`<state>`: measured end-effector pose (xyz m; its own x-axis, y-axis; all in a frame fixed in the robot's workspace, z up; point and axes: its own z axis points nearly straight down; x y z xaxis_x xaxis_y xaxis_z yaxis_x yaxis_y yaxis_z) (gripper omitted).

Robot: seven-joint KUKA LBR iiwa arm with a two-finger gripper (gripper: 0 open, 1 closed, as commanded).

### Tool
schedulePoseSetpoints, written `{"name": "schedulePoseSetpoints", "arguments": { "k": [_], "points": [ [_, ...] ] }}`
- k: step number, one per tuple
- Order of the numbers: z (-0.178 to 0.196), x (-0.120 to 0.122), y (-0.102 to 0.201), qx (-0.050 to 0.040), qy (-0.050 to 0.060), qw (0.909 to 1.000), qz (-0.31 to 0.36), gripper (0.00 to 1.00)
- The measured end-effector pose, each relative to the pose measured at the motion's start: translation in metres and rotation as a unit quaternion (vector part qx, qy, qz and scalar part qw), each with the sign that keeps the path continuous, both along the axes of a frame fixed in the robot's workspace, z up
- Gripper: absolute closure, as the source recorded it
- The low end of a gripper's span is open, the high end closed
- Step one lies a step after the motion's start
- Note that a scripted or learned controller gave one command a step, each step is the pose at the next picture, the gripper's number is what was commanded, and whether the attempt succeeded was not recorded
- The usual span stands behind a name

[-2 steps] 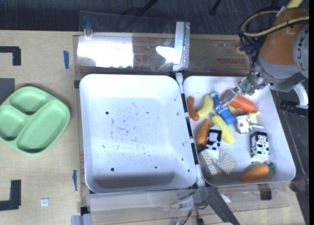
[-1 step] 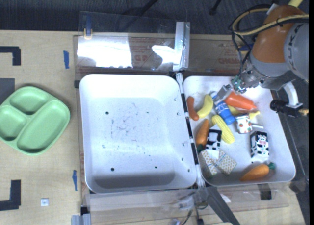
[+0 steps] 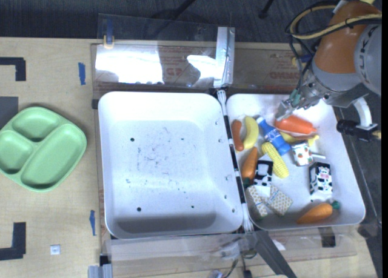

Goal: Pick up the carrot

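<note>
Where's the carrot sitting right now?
The carrot lies in the right bin, at its near right corner, just below the cow-patterned carton and far from the hand.

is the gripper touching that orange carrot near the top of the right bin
Cannot tell: in the camera view the gripper overlaps the carrot's left end, without plain contact or gap.

You see the arm (image 3: 348,52) reaching in from the right over the far part of the right bin (image 3: 357,201). Its gripper (image 3: 295,102) sits at the far end of an orange carrot (image 3: 295,125); contact cannot be confirmed. A second carrot (image 3: 316,212) lies at the near edge. A green divided plate (image 3: 40,148) rests left of the left bin (image 3: 160,155).
</note>
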<state>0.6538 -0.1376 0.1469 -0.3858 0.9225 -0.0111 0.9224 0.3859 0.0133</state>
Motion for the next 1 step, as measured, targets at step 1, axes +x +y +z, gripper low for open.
{"name": "schedulePoseSetpoints", "arguments": {
  "k": [1],
  "points": [
    [-0.0001,-0.0001,0.0,0.0001,0.0,1.0,0.0,0.0]
  ]
}}
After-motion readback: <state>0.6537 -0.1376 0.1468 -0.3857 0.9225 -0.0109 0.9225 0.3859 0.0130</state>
